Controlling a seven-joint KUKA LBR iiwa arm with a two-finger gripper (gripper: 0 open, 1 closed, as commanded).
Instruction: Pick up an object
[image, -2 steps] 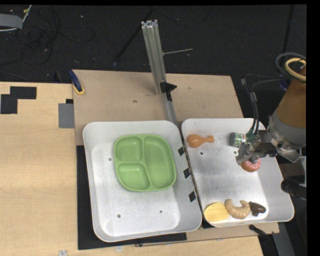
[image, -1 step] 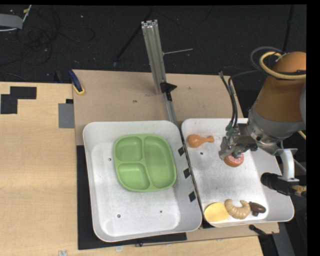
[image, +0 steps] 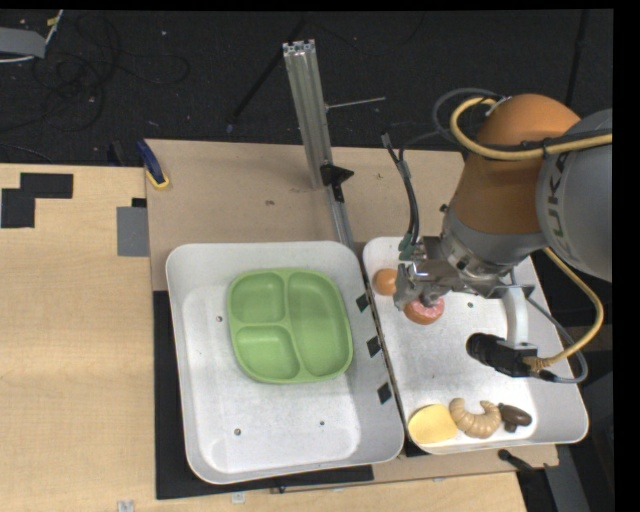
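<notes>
In the left bin (image: 200, 420) lies a green divided plate (image: 290, 325), with three compartments. In the right bin (image: 440, 380), an orange ball (image: 384, 281) rests near the left wall. Just beside it, the gripper (image: 420, 298) stands low over a pink round object (image: 425, 311); it is not visible if this object is gripped. Near the front edge lie a yellow round piece (image: 432, 425) and a tan curved toy (image: 478, 417), touching each other.
</notes>
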